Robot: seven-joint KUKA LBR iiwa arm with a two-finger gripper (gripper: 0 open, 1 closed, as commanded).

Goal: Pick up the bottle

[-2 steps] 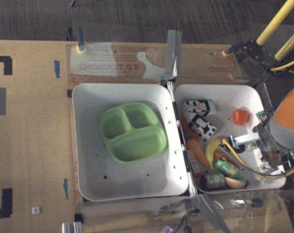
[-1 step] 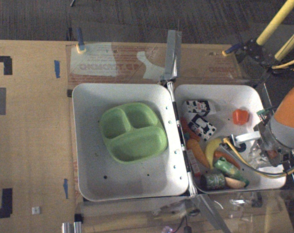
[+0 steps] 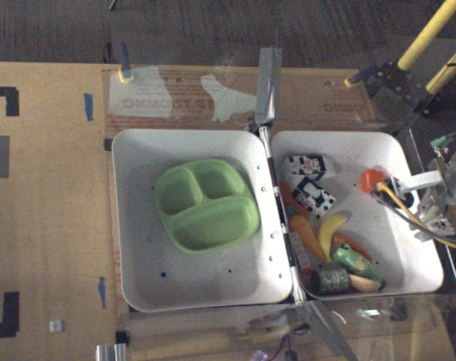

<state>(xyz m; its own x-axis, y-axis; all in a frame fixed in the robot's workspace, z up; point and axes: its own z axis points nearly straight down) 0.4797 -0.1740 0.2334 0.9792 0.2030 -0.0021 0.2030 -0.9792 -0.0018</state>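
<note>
We note a green divided plate [image 3: 205,204] at the left bin's [image 3: 134,224] centre. The bottle [image 3: 354,259], green with a red cap end, lies on its side near the right bin's [image 3: 416,265] front edge, beside a banana [image 3: 330,230]. The gripper [image 3: 436,205] hovers at that bin's right edge.

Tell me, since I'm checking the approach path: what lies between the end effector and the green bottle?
In the camera view, bare white bin floor separates the end effector from the small green bottle; the curved yellow banana sits just left of that line.
</note>
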